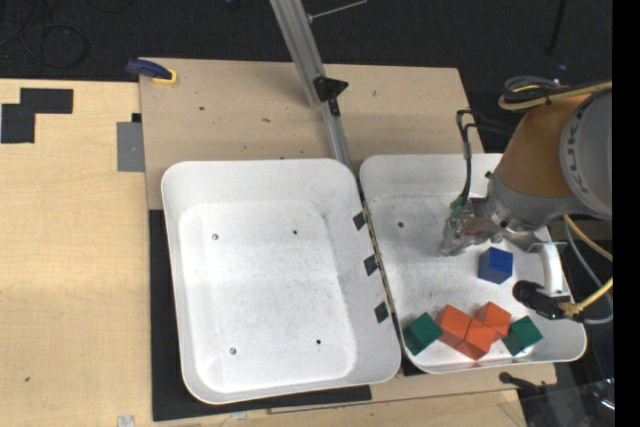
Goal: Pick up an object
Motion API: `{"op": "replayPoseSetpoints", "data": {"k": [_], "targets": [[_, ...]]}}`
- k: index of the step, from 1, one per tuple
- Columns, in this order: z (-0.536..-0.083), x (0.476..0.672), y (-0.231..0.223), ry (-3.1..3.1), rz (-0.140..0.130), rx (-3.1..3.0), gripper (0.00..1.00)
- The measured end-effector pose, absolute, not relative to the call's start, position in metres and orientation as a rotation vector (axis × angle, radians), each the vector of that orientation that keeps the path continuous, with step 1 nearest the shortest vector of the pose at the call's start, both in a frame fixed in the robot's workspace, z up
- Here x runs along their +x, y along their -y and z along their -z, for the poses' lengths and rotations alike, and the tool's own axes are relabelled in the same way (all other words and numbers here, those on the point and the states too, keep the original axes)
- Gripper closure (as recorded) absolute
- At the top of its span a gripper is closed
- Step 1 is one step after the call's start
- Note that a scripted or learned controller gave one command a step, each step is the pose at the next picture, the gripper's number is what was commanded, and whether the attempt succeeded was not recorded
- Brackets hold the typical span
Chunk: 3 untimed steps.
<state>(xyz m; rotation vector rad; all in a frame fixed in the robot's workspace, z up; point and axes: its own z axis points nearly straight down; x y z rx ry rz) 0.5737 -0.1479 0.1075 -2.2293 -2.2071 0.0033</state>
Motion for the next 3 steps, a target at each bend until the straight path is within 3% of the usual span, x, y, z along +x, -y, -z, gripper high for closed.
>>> {"op": "replayPoseSetpoints", "data": {"k": [3], "targets": [[-0.261, 0.575, 0.154, 2.224, 0.002, -2.222, 1.0]]}}
